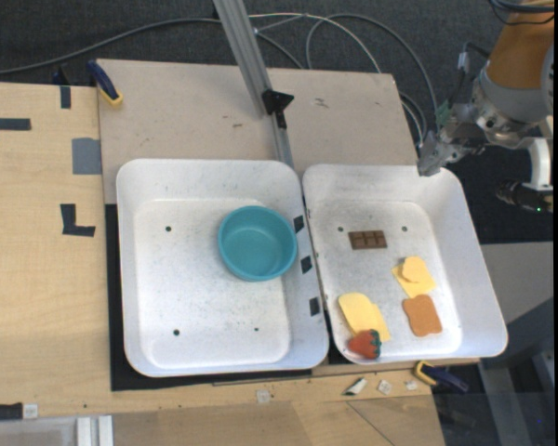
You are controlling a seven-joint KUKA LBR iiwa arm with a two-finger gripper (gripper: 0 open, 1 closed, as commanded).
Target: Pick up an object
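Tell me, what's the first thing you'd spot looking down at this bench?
The round teal bowl jumps out, sitting alone in the left bin near its right wall. Next come the little toy foods in the right bin: a brown chocolate bar, yellow pieces, an orange slab and a red strawberry. The gripper hangs over that bin's far right corner.

A single camera hangs above the tabletop (37, 249) and looks down at a slant, far enough back to take in both white bins whole: the left bin (139, 249) and the right bin (465, 258) sit near the middle of the frame. The tabletop's far edge and dark floor run along the top. The arm (521, 54) enters at the upper right corner.
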